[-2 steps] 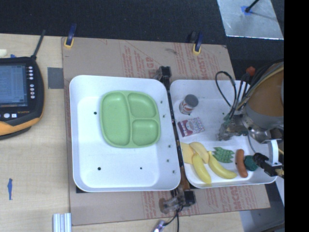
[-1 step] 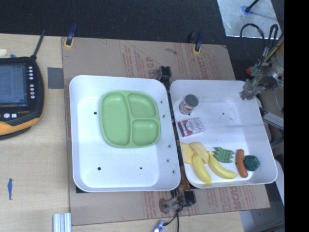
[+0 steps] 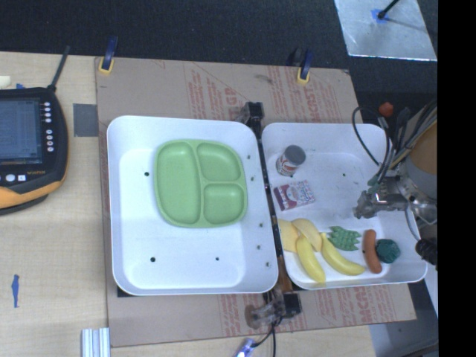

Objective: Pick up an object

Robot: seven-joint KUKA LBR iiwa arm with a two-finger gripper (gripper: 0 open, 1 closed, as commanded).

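The right bin (image 3: 327, 143) holds a small tin can (image 3: 291, 160) lying near its back left and a red and white packet (image 3: 294, 195) just in front of it. Along the front lie yellow bananas (image 3: 312, 250), a light green toy (image 3: 343, 238), a red sausage (image 3: 370, 250) and a dark green lump (image 3: 387, 251). My gripper (image 3: 370, 204) hangs over the right side of this bin, behind the sausage and the green toy, and I see nothing held in it.
A green divided plate (image 3: 201, 182) lies in the left bin (image 3: 134, 259). A tablet controller (image 3: 26, 147) rests on the bench at far left. Cables (image 3: 372, 143) loop over the right bin's back right corner.
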